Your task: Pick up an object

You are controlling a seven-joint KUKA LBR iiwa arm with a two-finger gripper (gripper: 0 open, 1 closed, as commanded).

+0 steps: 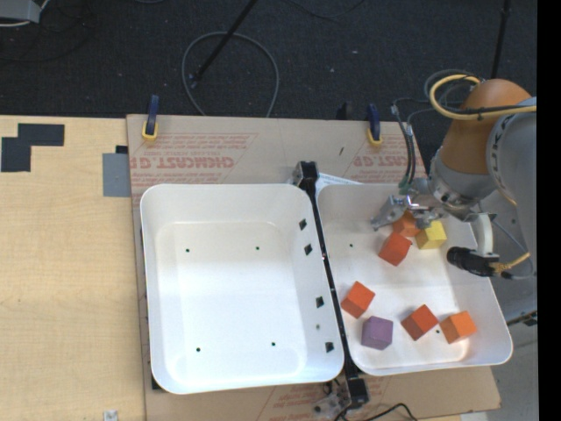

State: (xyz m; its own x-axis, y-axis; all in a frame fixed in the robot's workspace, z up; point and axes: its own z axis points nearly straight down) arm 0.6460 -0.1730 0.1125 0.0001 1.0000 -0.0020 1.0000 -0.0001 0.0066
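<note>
My gripper [399, 213] is down in the upper part of the right bin [491, 340], reaching in from the right. Right beneath it peeks a small orange block [407, 226], partly hidden by the gripper. A red block [394, 249] lies just below-left of it and a yellow block [431, 234] just to its right, both close to the gripper. Nearer the bin's front lie an orange-red block [358, 299], a purple block [378, 331], a red block [420, 321] and an orange block [458, 326].
The left bin [158, 235] sits beside the right one, parted by a black clip-lined divider [320, 270]. Both rest on a cardboard sheet [228, 152] held by two clamps. Cables hang by the arm's wrist [478, 257] at the right bin's edge.
</note>
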